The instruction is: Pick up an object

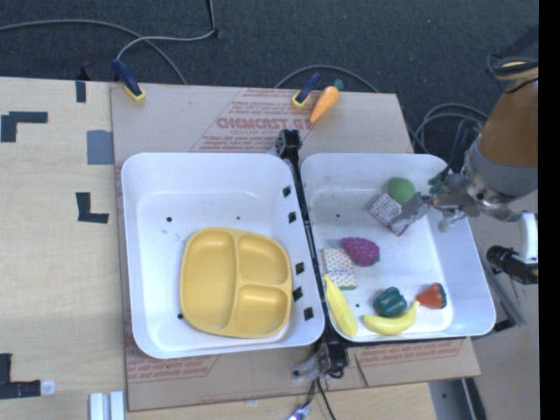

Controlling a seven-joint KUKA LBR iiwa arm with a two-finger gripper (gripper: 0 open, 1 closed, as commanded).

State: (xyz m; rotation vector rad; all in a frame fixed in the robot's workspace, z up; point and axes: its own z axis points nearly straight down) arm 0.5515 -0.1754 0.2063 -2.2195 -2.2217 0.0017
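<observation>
The right bin (455,234) holds several small items: a green ball (402,188), a grey-and-pink packet (382,206), purple grapes (360,250), a patterned little box (338,266), two yellow bananas (339,304), a green pepper (390,301) and a red pepper (430,297). My gripper (409,217) reaches in from the right, low over the bin's upper right part. Its tip is right beside the packet and just below the green ball. I cannot make out anything held in it.
The left bin (149,191) contains a yellow divided plate (236,281). An orange carrot (324,103) lies on the cardboard behind the bins, next to a blue-and-yellow clamp (305,90). A black divider (302,226) runs between the bins.
</observation>
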